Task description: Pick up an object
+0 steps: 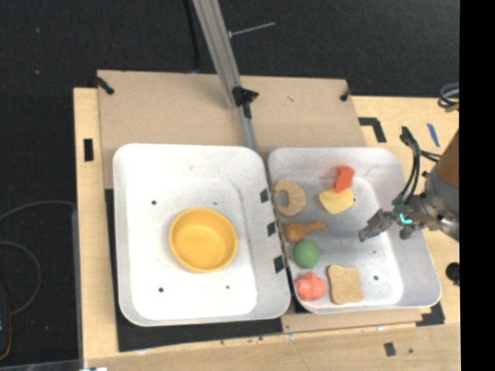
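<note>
1. Two shallow white plastic bins sit side by side on the bench: the left bin [139, 207] and the right bin [387, 284].
2. The left bin bears a round yellow plastic bowl [203, 239], upright, toward its near middle.
3. The right bin carries the small objects, all in its left and middle part.
4. Far in that bin lies a small orange-red block [343, 178], touching or just beside a pale yellow rounded piece [336, 201] nearer to the camera.
5. Left of those, by the bin's left wall, rests a tan ring-shaped wooden piece [290, 197].
6. Below it lies a brown wooden spoon-like piece [303, 229], and just nearer a green ball [306, 253].
7. At the near edge sit a pink-red rounded toy [311, 286] and, just right of it, a tan slice of toy bread [345, 283].
8. The grey two-finger gripper [390, 229] is over the right side of the right bin, apart from every object; nothing sits between its fingers, and I cannot tell whether they are spread or closed.
</note>
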